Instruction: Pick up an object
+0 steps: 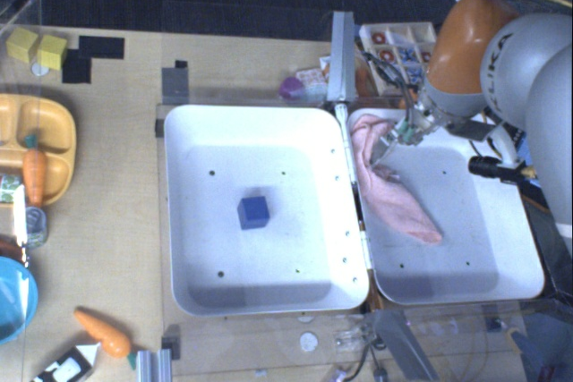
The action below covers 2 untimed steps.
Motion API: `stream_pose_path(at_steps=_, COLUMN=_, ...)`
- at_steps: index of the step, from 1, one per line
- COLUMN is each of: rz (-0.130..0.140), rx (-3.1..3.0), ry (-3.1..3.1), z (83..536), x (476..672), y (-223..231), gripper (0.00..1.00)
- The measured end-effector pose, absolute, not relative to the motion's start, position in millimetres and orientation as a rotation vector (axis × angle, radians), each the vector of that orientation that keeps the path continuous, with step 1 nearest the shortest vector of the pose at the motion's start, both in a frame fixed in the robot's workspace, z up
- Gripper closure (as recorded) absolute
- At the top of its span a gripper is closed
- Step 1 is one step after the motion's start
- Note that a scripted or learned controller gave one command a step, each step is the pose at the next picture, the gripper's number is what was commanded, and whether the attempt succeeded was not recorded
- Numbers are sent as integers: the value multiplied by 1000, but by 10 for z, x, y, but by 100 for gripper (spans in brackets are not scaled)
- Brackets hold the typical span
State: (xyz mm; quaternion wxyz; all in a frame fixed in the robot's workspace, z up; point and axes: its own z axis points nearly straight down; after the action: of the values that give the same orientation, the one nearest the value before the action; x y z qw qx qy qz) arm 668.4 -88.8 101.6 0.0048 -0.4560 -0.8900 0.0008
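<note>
The gripper (387, 149) sits low over the upper left part of the right bin (483, 282), its fingers down against the bunched top of the pink cloth (394, 188). They look pressed into the fabric, with a fold apparently pinched between them, though the view is too small to be sure the hold is firm. The cloth lies along the right bin's left wall, trailing toward the middle, most of it flat on the floor. In the left bin (188, 282) a blue cube (254, 212) rests near the centre, well apart. The pick seems at the grasping stage: contact made, lifting not yet done.
</note>
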Motion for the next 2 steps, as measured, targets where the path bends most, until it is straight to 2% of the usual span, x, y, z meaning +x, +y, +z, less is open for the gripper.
stream_pose_path(at_steps=1, rz=-9, rx=-1432, ry=-2812, z=909, x=6267, y=-935, gripper=0)
stream_pose_path(at_steps=2, rz=-18, rx=-1435, ry=-2819, z=1049, x=6300, y=-917, gripper=100)
